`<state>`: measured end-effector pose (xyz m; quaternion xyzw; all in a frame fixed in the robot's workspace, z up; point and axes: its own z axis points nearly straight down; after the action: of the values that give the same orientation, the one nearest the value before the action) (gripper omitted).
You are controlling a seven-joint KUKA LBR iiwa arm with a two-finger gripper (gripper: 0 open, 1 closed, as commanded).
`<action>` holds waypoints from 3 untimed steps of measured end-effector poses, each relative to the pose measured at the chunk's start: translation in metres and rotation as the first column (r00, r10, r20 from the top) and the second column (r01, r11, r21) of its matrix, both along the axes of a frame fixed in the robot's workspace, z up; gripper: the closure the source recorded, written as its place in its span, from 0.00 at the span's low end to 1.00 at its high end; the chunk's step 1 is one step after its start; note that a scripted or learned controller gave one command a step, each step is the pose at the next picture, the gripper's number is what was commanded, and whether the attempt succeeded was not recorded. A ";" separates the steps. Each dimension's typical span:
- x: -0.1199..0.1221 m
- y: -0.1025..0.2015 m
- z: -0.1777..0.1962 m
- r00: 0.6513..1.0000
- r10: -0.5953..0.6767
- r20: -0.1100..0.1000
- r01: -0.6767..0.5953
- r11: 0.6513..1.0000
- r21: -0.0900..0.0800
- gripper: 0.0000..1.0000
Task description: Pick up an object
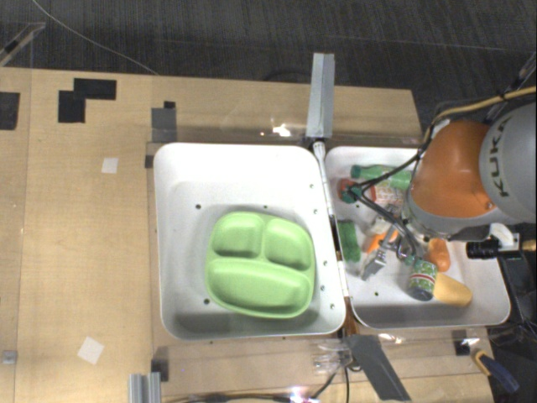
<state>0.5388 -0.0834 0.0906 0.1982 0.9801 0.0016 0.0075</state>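
Arm's grey wrist with the orange band (449, 175) comes in from the right and sits over the right shallow white bin (491, 313), covering much of its far right part. The two-finger gripper (379, 260) is down low in that bin, in the middle of the clutter, with black cables running to it. Can't tell from here whether it's spread or closed, and I can't see anything clearly pinched in it.

All the small pick candidates are in the right bin:
- green bottle-shaped item (382, 173) lying near the far wall, partly under the arm
- small red piece (347, 193) just beside it, towards the divider
- dark green flat piece (346, 240) along the left wall
- small orange piece (374, 243) just beside the gripper, possibly touching; too cluttered to be sure
- green can with a printed label (422, 280) lying tilted near the front, right of the gripper
- yellow-tan wedge (454, 291) touching the can's right side
- orange rounded item (439, 255) just behind the can, at the edge of the wrist

The left shallow white bin (180, 183) holds one light green plastic tray with three compartments (260, 263), lying flat, front of centre, well apart from the gripper.

Both bins sit side by side on the wooden bench (75, 250), with a grey metal post (320, 95) behind the seam.
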 end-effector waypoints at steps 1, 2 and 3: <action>0.031 -0.005 -0.001 0.997 -0.080 0.000 0.080 0.997 0.000 0.00; 0.087 -0.066 -0.003 0.991 -0.133 -0.004 0.133 0.991 -0.001 0.00; 0.092 -0.064 0.013 0.992 -0.125 0.011 0.125 0.992 -0.003 1.00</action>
<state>0.6309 -0.1477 0.1039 0.2590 0.9658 0.0006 0.0133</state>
